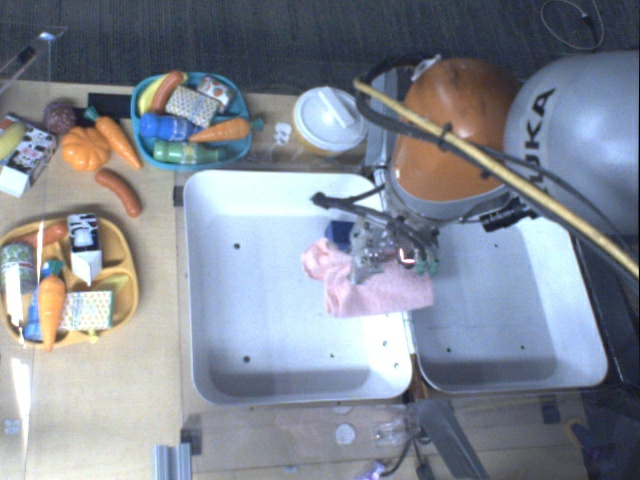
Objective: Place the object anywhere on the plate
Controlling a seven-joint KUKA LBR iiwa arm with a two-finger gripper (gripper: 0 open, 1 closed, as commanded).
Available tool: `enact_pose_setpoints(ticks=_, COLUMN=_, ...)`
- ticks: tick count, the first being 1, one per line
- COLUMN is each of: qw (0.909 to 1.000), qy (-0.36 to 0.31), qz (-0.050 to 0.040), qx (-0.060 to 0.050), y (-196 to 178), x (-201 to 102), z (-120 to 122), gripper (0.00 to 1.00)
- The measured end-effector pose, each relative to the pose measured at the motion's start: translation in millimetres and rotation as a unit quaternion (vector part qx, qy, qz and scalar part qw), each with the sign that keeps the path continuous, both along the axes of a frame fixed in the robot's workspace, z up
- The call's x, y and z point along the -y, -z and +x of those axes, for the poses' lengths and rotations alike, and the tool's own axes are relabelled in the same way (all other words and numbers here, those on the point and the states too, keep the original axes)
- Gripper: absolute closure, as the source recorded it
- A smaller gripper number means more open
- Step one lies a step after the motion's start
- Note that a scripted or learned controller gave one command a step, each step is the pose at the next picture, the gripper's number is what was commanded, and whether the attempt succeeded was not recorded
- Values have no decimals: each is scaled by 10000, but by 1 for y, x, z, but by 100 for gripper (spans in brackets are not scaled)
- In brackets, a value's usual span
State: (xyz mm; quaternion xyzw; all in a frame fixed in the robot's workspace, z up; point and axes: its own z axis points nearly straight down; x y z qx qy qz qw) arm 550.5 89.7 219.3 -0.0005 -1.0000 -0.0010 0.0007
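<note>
A pink cloth lies crumpled in the middle of the frame, on the right side of the left bin, its right edge reaching the rim shared with the right bin. The gripper hangs directly over the cloth's upper middle, low above or touching it; which one cannot be told, nor whether it is spread or closed, since the wrist blocks the view. A small blue object peeks out just above and left of the cloth, beside the gripper. The arm, with its orange band and grey shell, fills the upper right of the frame, with a yellow cable crossing it at a slant.

Above the left bin stands a white lidded cup. In the upper left sits a blue bowl of toy food, with a toy pumpkin, carrot and sausage loose on the bench beside it. At the left edge a yellow plate holds more toy food.
</note>
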Motion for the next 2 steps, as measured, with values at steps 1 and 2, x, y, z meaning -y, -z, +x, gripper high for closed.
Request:
enact_pose_setpoints(ticks=1, qw=10000, qy=0, qz=-2, qx=-6, y=-1, x=-41, z=-31, gripper=100)
enact_pose_setpoints(ticks=2, qw=10000, qy=0, qz=-2, qx=-3, y=-1, x=-41, z=-31, gripper=0)
